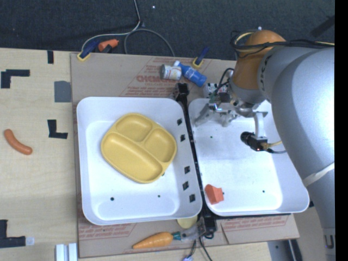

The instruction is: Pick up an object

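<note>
Gripper (pixel 217 113) at far end of right bin (pixel 272 200), finger state impossible to tell. Orange block (pixel 214 194) at near-left corner, well apart, probably lying flat; toward the near edge from the tool.

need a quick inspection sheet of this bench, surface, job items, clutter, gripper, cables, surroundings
surface: two white bins side by side, left bin and right bin, on a brown board.
job's things: yellow divided plate in the left bin; small orange block at the right bin's near-left corner.
clutter: carrot and blue-white bottle on the board; sausage on the wooden table.
grippers: gripper low over the right bin's far-left corner, nothing seen between its fingers.
cables: black cable looping behind the board.
surroundings: dark carpet.
</note>
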Robot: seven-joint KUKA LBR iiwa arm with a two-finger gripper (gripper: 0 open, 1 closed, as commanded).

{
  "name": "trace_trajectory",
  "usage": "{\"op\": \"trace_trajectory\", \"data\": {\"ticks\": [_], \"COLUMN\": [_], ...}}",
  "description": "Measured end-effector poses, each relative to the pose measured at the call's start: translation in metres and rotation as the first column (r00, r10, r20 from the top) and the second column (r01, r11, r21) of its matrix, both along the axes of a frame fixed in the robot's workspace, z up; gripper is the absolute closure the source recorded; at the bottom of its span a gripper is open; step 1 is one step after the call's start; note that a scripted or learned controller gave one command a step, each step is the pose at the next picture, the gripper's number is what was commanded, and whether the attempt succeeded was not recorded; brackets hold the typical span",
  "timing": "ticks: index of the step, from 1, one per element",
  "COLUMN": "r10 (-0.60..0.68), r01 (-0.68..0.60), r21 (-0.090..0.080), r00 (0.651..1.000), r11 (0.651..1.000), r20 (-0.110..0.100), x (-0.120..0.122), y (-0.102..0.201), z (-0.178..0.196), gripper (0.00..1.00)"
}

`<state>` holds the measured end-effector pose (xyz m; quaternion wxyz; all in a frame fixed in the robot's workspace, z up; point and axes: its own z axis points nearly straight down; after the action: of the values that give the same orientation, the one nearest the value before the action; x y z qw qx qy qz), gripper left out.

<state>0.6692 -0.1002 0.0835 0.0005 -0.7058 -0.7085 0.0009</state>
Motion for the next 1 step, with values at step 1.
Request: {"op": "trace_trajectory", "data": {"ticks": [1], "r10": [-0.002], "r01": [0.002], "r21": [-0.002], "r00": [1.0], "r11": [1.0], "r20": [0.006], "x": [-0.0134], "y": [-0.0061], "z": [0.0026], "gripper": [0.0]}}
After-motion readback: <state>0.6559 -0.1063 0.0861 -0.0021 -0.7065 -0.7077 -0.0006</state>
